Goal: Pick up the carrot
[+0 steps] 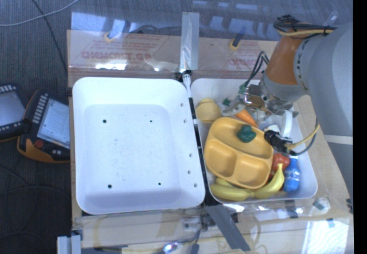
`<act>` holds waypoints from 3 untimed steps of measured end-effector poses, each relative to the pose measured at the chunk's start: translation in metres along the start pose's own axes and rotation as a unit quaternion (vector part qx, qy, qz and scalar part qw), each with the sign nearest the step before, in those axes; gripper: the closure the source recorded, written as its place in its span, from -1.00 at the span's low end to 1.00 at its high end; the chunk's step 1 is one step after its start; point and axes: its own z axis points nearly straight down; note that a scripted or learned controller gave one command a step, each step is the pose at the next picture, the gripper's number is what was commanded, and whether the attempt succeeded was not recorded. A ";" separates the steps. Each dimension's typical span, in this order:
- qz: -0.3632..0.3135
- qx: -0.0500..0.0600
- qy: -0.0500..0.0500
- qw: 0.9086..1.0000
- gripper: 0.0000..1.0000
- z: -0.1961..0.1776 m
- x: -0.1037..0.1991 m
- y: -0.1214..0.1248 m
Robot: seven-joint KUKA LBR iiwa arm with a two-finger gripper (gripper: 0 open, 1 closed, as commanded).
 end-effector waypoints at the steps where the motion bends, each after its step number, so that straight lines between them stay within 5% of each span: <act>1: -0.001 0.002 0.000 1.000 1.00 -0.009 0.000 0.000; 2: -0.001 0.002 -0.001 1.000 -1.00 -0.009 0.000 0.000; 3: -0.149 0.002 0.004 0.989 -1.00 -0.014 0.012 -0.012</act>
